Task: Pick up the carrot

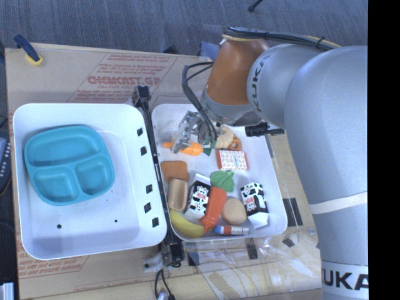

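Camera view: looking down on two white bins, the arm [300,105] reaching in from the right.
Writing: "KUKA" reads on the arm near the wrist and again low at the right; red print on the cardboard [94,74] under the bins, top line looks like "CHEMCAST", the rest too small to read.
Bins: two, the left bin [37,242] and the right bin [278,220], side by side.
Left bin: one blue tray [65,164] with three compartments.
Right bin count: two cow-print cartons [200,197] and [254,200], one banana [185,225], one carrot [214,206], one waffle-like square [232,160], a brown toast slice [175,169], a tan bread piece [177,194], a beige round lump [234,211], a marker [231,230].
Gripper: there it is, gripper [187,136] down in the right bin's upper part; fingers too blurred, open or closed I cannot tell.
Small orange piece: one [191,149], just below the gripper, touching or not is unclear.
Carrot: lies in the lower middle of the right bin, green top up, between a carton and the beige lump, well below the gripper and apart from it.
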You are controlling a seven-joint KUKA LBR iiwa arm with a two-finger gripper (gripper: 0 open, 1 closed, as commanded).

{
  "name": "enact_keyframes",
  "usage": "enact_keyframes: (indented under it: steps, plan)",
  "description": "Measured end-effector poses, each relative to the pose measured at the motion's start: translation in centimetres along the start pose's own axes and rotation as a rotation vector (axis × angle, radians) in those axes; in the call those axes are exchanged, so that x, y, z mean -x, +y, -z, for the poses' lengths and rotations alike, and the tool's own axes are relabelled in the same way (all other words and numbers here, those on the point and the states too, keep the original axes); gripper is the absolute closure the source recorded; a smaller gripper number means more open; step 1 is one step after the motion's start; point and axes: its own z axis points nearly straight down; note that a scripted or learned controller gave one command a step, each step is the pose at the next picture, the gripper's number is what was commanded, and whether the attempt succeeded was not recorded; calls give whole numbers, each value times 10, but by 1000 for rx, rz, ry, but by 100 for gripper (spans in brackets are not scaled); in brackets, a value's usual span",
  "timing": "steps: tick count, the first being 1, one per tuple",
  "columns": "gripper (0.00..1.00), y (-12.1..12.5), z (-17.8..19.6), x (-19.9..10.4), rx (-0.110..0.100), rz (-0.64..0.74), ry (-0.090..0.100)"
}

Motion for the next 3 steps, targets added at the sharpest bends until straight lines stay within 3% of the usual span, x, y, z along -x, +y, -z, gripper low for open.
enact_keyframes:
  steps: [1, 2, 3]
  plan:
    - [100, -36, 9, -81, 0, -4, 0]
    - [100, -62, 52, -119, 0, -111, 1]
    - [100, -73, 83, -152, -1, -378, 4]
